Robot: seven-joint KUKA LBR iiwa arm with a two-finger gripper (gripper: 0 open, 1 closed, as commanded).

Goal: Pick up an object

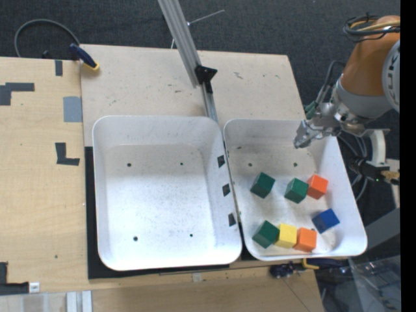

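Two shallow white plastic bins (162,125) are borne on the wooden table (39,194). Seven small coloured cubes are held in the right bin, the green cube (262,185) standing free. Above its far wall, the gripper (304,138) is poised; finger state cannot be told. An isolated cube is best approached vertically.

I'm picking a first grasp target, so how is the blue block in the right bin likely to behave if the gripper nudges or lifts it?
The blue block looks like a small rigid cube, so it should probably slide, not roll. It sits apart from the orange block, so fingers likely fit around it. It lies near the right bin wall, so a push might jam it there.
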